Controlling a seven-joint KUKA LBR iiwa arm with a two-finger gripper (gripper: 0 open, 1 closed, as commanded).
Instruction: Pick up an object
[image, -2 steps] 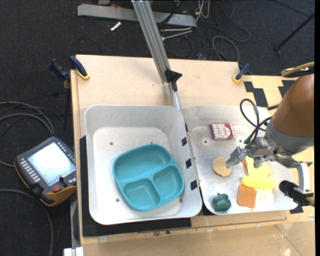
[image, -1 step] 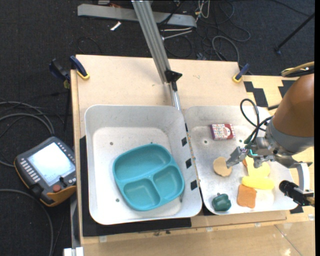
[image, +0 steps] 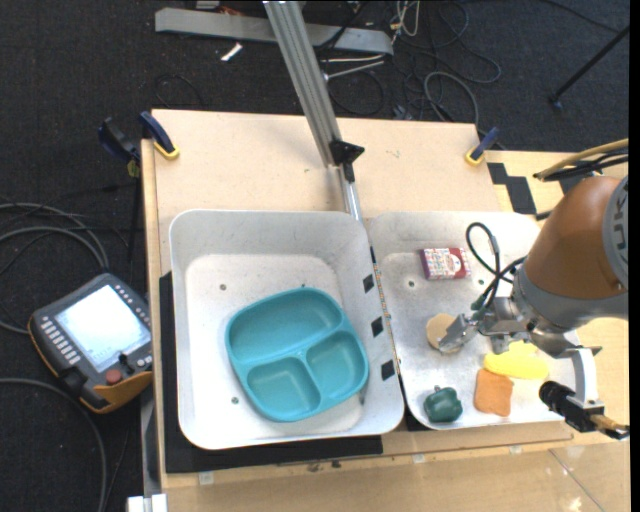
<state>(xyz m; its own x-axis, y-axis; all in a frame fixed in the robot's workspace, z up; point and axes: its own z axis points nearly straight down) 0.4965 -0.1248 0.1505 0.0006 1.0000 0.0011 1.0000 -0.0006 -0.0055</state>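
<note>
Metal two-finger gripper (image: 455, 334) low in right shallow white plastic bin (image: 400, 262), at round tan disc (image: 439, 328); jaws' state impossible to tell. Nearby: glossy yellow banana-shaped piece (image: 516, 363), orange block (image: 493, 392), green pepper-shaped toy (image: 443, 404).

Teal divided tray (image: 296, 353) in left bin (image: 190, 250), teach pendant (image: 90, 342) on floor

Gripper (image: 457, 334) low over a tan round object (image: 439, 329); teal tray (image: 296, 353) in left bin (image: 200, 250).

arm in from right, orange band up top, grey wrist angled down-left. gripper (image: 458, 333) low over the right bin, fingers pointing left.
</note>
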